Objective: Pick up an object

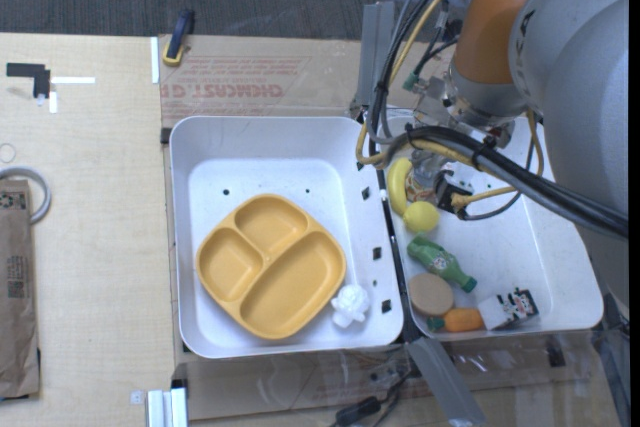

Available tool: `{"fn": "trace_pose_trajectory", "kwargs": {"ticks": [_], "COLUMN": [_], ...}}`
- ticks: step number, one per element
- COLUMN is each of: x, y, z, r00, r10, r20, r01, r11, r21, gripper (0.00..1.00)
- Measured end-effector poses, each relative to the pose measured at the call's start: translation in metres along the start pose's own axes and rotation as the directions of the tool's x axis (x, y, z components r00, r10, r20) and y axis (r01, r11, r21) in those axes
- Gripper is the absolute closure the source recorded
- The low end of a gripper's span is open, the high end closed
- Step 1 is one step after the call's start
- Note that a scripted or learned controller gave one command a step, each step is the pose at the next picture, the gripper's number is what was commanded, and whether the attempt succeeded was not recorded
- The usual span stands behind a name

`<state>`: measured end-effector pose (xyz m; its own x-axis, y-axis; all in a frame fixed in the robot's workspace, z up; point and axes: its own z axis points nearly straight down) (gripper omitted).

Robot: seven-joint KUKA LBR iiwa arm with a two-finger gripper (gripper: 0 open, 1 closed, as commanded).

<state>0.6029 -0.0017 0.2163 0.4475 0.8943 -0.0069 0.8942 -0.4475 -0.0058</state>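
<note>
Camera view: pincer (428, 183) low in rt bin (560, 315), grip state cannot tell. Touching it: curved yellow banana (399, 183), round lemon (421, 217). Below: glossy green bottle (440, 261), tan disc (431, 294). Far left: smooth 3-compartment plate (270, 265)

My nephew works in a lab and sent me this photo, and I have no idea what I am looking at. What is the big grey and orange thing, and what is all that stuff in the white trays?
The big grey and orange thing is a robot arm, reaching in from the right. One camera fixed above the bench looks down at a slant. At the arm's end is a gripper, down in the right bin near a banana and a yellow lemon-like fruit; I cannot tell whether it holds anything. That bin also holds a green bottle, a tan round disc, an orange piece and a small black and white item. The left bin holds a yellow divided plate and a small white object beside it.
</note>
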Motion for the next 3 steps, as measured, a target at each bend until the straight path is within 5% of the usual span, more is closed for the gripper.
{"fn": "trace_pose_trajectory", "kwargs": {"ticks": [1,2,3], "x": [-0.029,-0.045,-0.037], "y": [0.038,0.084,0.081], "z": [-0.19,-0.218,-0.219], "r00": [0.998,0.998,0.961], "r10": [-0.056,-0.067,0.275], "r20": [0.0,-0.001,0.0], "r01": [0.056,0.067,-0.275], "r11": [0.998,0.998,0.961], "r21": [-0.001,0.0,0.001], "gripper": [1.0,1.0,1.0]}}
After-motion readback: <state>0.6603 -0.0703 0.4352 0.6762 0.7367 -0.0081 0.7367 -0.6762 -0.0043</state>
